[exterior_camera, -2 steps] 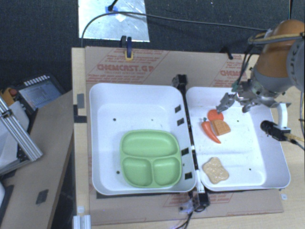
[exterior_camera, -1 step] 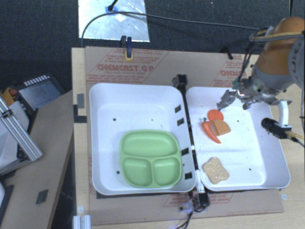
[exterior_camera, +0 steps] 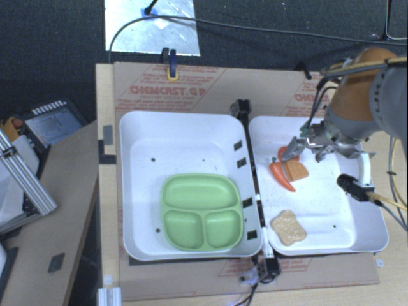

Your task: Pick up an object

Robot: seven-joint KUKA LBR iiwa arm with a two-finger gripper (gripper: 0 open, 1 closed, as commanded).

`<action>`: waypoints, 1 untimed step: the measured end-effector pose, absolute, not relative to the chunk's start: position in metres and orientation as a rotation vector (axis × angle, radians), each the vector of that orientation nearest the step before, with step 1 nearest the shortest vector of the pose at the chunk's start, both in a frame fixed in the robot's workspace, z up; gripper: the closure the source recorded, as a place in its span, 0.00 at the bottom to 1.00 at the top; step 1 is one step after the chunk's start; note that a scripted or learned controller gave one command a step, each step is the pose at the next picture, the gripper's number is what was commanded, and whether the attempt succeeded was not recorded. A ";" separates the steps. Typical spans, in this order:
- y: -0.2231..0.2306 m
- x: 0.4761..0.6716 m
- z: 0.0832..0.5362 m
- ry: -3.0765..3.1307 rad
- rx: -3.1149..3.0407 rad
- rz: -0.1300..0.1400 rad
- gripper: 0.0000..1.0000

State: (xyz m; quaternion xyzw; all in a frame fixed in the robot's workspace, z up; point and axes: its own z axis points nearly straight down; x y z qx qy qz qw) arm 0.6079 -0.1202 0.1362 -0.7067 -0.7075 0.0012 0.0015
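In the right bin point(exterior_camera: 331, 234), a red-orange carrot-shaped piece point(exterior_camera: 281, 174) lies beside an orange-tan square block point(exterior_camera: 296, 171), the two touching. A beige, lumpy bread-like piece point(exterior_camera: 288, 227) rests near the bin's front left corner. My gripper point(exterior_camera: 306, 150) hangs just above and behind the carrot and the block, at the back of the right bin. It is open, with nothing between its fingers. The arm point(exterior_camera: 366, 101) comes in from the right.
The left bin point(exterior_camera: 140, 145) holds a green three-compartment plate point(exterior_camera: 201, 210) toward its front. A black-clipped divider point(exterior_camera: 250, 171) joins the two bins. A clamp point(exterior_camera: 171, 64) sits at the back of the bench.
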 end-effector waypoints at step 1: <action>-0.123 0.613 0.092 -2.231 -2.234 -0.011 0.00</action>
